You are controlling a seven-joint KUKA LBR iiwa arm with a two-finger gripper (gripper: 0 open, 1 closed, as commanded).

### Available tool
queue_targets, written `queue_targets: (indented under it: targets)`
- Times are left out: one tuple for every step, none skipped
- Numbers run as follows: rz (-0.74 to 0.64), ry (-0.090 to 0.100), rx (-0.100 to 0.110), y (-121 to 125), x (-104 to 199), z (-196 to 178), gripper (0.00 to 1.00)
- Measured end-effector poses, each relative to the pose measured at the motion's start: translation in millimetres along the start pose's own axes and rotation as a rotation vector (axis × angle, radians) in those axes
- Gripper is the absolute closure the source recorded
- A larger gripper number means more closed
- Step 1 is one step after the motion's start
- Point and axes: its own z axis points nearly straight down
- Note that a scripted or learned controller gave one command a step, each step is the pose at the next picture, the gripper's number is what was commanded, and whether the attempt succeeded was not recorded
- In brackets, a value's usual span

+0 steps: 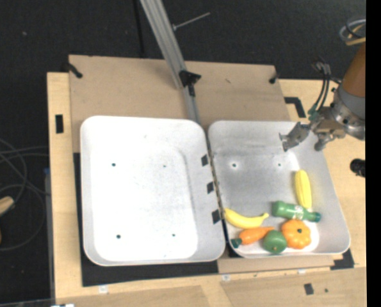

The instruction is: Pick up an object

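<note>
- The gripper [303, 137] hangs at about two o'clock in the view, over the upper right corner of the right bin [254, 152]. Its two fingers are spread apart, one pointing toward the bin's middle and one nearer the rim, and nothing sits between them.
- The arm [351, 94] comes in from three o'clock, with cables looping above the wrist.
- The things to pick all lie in the lower right part of the right bin, around five o'clock in the view and well apart from the gripper.
- A corn cob [302, 188] lies lengthwise near the bin's right wall, closest to the gripper.
- A green bottle [294, 211] lies on its side just below the corn cob; any label on it is too small to read.
- A banana [244, 219] curves along the bin's lower left, near the seam between the bins.
- A carrot [254, 235] lies just below the banana.
- A green pepper [275, 241] sits between the carrot and a small orange pumpkin [297, 233], touching or nearly touching both.
- The left bin [142, 190] fills the nine o'clock side, showing a few small dark dots on its floor.
- A grey metal bar [168, 37] slants from twelve o'clock down to the bins' shared edge.
- No readable writing or brand shows anywhere on the bench [235, 85].
</note>
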Motion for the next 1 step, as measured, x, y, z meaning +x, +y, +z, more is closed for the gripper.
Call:
queue_targets:
  targets:
    - [0.0,0.001,0.007,70.0,14.0,124.4,0.0]
